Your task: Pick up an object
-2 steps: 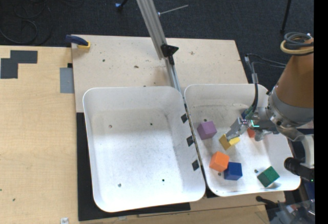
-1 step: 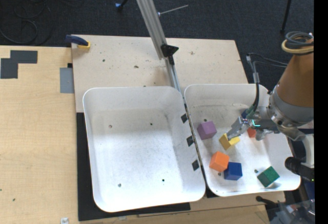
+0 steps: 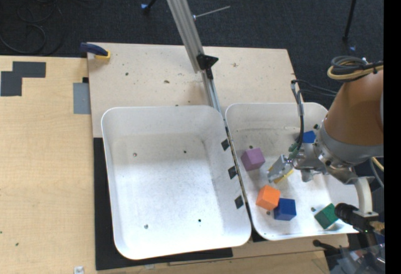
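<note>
The right bin (image 3: 276, 117) holds several small blocks. A purple cube (image 3: 252, 158) lies near its left wall, with an orange cube (image 3: 269, 197) and a blue cube (image 3: 285, 209) touching each other near the front. A green block (image 3: 326, 216) sits at the front right, and a small blue piece (image 3: 308, 137) lies further back beside the arm. My gripper (image 3: 282, 168) reaches low into the bin's middle, just right of the purple cube and above the orange one. Something small and yellowish (image 3: 283, 172) shows at its tip; I cannot make out whether it is held.
The left bin (image 3: 119, 122) stands beside the right one, with black clips along the shared wall (image 3: 230, 169). A slanted metal bar (image 3: 185, 22) rises behind the bins. The arm's orange band (image 3: 357, 116) covers the right bin's right side.
</note>
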Robot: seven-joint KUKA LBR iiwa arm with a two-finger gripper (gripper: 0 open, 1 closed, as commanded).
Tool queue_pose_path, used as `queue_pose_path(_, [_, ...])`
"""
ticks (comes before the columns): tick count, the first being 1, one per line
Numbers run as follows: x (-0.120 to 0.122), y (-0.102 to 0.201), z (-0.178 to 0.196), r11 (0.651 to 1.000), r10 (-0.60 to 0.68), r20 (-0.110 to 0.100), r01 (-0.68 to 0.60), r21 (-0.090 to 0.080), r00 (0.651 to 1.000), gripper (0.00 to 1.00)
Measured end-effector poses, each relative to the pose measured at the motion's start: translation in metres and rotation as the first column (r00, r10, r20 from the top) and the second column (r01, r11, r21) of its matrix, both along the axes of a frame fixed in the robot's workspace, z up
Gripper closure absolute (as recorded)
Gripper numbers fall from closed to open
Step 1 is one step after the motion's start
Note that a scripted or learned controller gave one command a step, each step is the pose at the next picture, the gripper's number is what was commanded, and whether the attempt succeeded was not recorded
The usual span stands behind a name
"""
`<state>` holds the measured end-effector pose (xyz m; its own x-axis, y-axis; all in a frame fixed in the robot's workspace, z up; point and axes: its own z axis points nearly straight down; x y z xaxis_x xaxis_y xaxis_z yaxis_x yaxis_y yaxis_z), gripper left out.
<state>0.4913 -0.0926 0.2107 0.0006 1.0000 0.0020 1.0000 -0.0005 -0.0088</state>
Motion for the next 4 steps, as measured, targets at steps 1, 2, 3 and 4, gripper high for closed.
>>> queue_pose_path(1, [0.001, -0.004, -0.045, 1.0, 0.0, 0.0, 0.0, 0.0, 1.0, 0.0])
queue_pose_path(2, [0.0, -0.008, -0.108, 1.0, 0.0, -0.002, 0.0, 0.001, 1.0, 0.0])
queue_pose_path(3, [0.001, -0.01, -0.095, 1.0, -0.008, 0.003, 0.008, 0.0, 1.0, 1.0])
queue_pose_path(4, [0.002, -0.007, -0.034, 1.0, 0.001, 0.01, -0.001, -0.002, 1.0, 1.0])
